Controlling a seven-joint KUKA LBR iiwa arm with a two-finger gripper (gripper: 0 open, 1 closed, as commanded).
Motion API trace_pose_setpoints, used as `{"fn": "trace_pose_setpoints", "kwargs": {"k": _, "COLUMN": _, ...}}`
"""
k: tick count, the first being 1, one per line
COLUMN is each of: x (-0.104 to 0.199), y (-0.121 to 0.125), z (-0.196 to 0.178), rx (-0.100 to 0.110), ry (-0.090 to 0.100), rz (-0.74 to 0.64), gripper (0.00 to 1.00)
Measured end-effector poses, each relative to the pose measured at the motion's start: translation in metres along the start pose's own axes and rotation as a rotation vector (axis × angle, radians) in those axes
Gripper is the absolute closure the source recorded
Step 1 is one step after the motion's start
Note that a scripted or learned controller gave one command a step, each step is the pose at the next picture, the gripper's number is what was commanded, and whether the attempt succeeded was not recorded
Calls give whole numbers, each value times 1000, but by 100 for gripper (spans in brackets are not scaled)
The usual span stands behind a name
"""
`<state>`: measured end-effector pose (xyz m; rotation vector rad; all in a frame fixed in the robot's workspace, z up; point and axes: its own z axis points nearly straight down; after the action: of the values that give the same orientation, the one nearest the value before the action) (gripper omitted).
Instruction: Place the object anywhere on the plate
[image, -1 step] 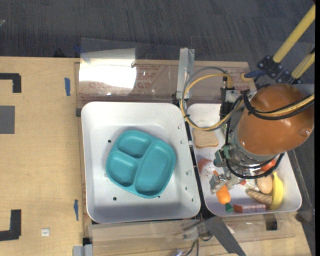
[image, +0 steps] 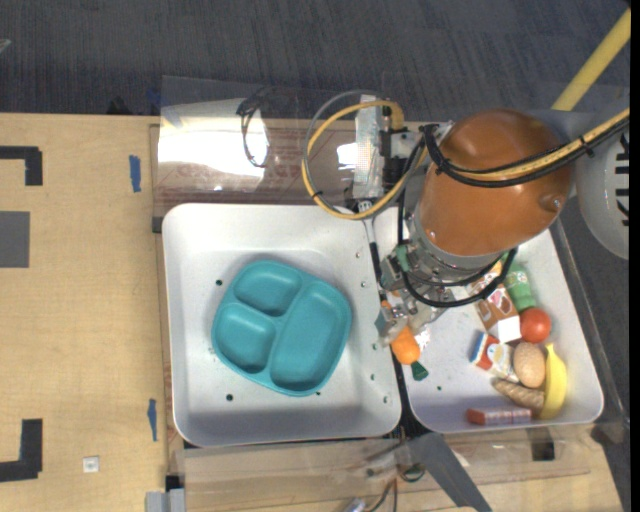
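From the overhead camera view, 2 white bins sit side by side: the left bin (image: 190, 400) carries a teal plate (image: 282, 326) with 3 compartments, all bare, and the right bin (image: 580, 400) holds a cluster of play food against its far right side. The arm (image: 490, 185), its orange band filling the upper middle of the view, hangs over the inner edge of the right bin, and the gripper (image: 400, 318) points down just beside the divider between the bins. Directly under it is a small carrot (image: 406, 347), orange with a green tip, lying close to the bin's left wall; it looks like the object meant for the plate. The wrist and cables hide the fingertips, so I cannot tell whether they are apart, together or pinching the carrot. The risks, as I judge them: the carrot is small and tapered and may slip or roll aside; it lies so near the wall that a finger could strike the rim; and a weak hold could drop it on the divider on the way across. Among the clutter are a tomato (image: 536, 325), a banana (image: 555, 382), a brownish egg-like piece (image: 528, 364) and a red bar (image: 495, 414). A small carton (image: 487, 350) shows colour but no legible writing; no brand can be read.
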<state>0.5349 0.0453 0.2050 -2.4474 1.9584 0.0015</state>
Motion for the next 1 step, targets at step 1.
{"fn": "trace_pose_setpoints", "kwargs": {"k": 1, "x": -31, "y": -64, "z": 14, "rx": -2, "ry": -2, "rz": 38, "gripper": 100}}
